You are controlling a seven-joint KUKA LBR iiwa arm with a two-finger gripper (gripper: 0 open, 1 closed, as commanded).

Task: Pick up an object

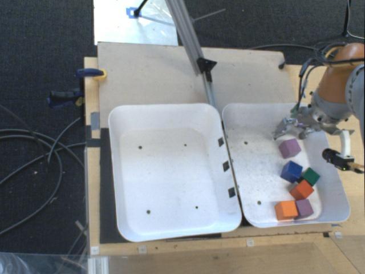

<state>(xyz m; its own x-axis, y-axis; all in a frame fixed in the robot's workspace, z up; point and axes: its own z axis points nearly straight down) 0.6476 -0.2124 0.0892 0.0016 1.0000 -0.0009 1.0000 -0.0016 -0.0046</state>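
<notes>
Grey tool (287, 129) above purple cube (290, 148), arm (342, 90) cropped at right.

The pincer (291, 129) hovers over the right bin (251, 170); a purple cube (290, 148) lies just below.

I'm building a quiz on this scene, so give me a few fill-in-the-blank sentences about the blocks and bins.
1. All the blocks lie in the ____ bin of this view.
2. The block nearest the gripper is ____.
3. The green block touches a ____ block on its left in this view.
4. The number of purple blocks is ____.

Missing words: right; purple; blue; two
</notes>
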